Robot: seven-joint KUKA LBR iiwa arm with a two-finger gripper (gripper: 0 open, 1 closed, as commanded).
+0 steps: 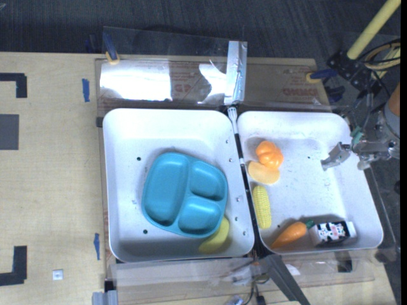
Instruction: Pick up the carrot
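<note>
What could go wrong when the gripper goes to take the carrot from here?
The carrot lies tight between the corn cob and a black-and-white carton, so the fingers may strike or catch a neighbour instead. It also sits near the right bin's front wall, leaving little room, and the gripper is far from it.

We see a blue divided plate (184, 196) in the left bin (121, 132), w/ a yellow fruit (217, 237) touching its near edge. In the right bin (318, 122): an orange pepper (269, 153), a corn cob (261, 206) & a small black-white carton (331, 231).
</note>
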